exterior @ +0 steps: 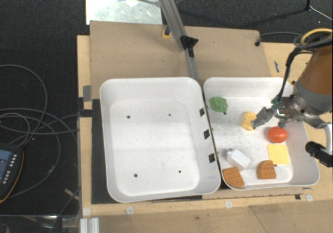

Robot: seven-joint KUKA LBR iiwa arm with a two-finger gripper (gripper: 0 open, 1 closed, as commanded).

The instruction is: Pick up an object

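- The gripper (261, 117) is seen low over the right bin (244, 89), reached in from the bin's right edge, its dark tip right at the yellow piece (249, 120).
- Whether anything is pinched cannot be told; the tip is too dark and small for its state to be read.
- The yellow piece is found near the middle of the right bin, touching or just beside the gripper tip.
- A green leafy object (219, 104) is spotted toward the bin's left edge, nearer the far side.
- A red round object (277, 134) is placed just beside the gripper, toward the right edge.
- A flat yellow square (279, 154) is laid just nearer than the red one.
- Two orange-brown pieces are lined along the near edge: one (233, 177) at the near left corner, another (266, 170) beside the yellow square.
- A small white and grey object (237, 157) is set above the left orange-brown piece.
- The left bin (151, 89) sits against the right bin on the tabletop (223, 50).
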